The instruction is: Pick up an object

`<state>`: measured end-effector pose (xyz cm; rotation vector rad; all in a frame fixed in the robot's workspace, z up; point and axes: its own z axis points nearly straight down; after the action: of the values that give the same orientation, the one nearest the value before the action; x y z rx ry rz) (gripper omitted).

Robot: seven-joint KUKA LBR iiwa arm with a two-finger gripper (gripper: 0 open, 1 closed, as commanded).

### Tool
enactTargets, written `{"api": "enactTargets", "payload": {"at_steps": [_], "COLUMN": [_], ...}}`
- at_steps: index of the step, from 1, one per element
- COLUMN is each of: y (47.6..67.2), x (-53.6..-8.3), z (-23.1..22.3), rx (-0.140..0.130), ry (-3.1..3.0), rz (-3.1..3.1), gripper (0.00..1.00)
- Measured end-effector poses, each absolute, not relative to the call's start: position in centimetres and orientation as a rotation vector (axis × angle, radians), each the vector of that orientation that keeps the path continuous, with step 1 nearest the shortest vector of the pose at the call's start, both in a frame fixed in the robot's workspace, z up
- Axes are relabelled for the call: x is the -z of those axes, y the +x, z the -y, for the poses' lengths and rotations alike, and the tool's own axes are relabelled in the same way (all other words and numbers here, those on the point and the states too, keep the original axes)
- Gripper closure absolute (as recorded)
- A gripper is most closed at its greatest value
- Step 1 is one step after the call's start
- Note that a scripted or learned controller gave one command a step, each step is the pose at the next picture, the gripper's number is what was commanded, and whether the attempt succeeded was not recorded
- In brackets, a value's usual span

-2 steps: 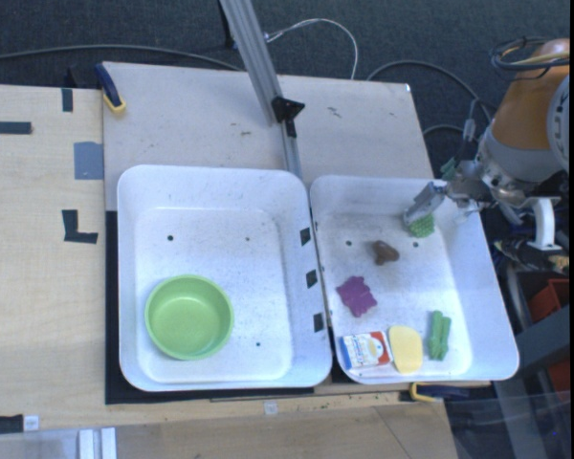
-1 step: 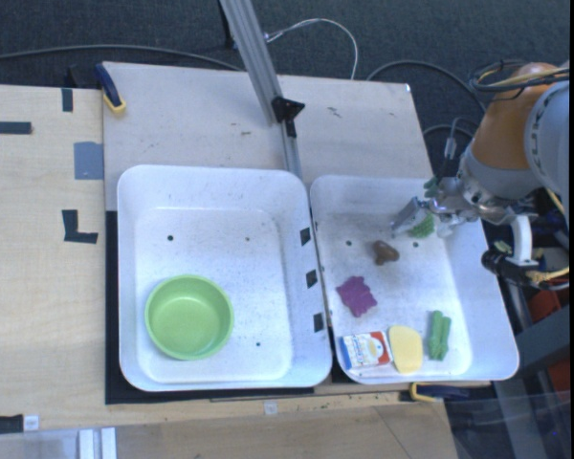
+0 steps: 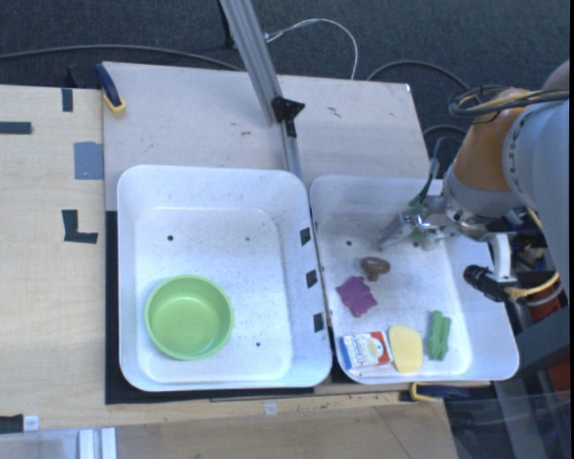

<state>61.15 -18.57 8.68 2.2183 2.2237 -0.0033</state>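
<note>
Pincer (image 3: 398,234): a metal two-finger unit on the grey arm (image 3: 540,151), low over the upper part of the right bin (image 3: 340,199); whether it is released or clenched cannot be told, and nothing shows between its tips.
Arm band: orange (image 3: 480,156), up and to the right of the pincer.
Brown lump (image 3: 374,267): a small rounded object, just below and slightly left of the pincer tips, apart from them, on the bin floor.
Purple piece (image 3: 357,295): a flat irregular shape, below the brown lump, farther beneath the pincer.
Red-and-white packet (image 3: 364,350): lies flat in the near left corner of the right bin, well below the pincer.
Yellow object (image 3: 406,348): an oval form, touching or just beside the packet, on its right.
Green object (image 3: 439,335): long and narrow, just right of the yellow one, well below the pincer.
Left bin (image 3: 210,185): white and shallow, to the pincer's left.
Green bowl (image 3: 188,316): upright in the left bin's near left corner, well apart from the pincer.
Desk (image 3: 38,256): pale wood with dark tape marks, far left of the pincer.
Metal post (image 3: 253,41): slanted, up and left of the pincer.
</note>
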Motion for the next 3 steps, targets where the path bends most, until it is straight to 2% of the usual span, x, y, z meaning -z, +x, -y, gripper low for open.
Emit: {"api": "enactTargets", "payload": {"at_steps": [1,2,3], "y": [61.2,61.8,61.3], "x": [-9.8,-15.9,-21.6], "z": [18.5,18.0,17.2], "rx": [0.003,-0.004,-0.004], "ry": [2.219,2.215,2.216], "rz": [-2.225,-2.221,-2.221], "gripper": [1.00,1.00,1.00]}}
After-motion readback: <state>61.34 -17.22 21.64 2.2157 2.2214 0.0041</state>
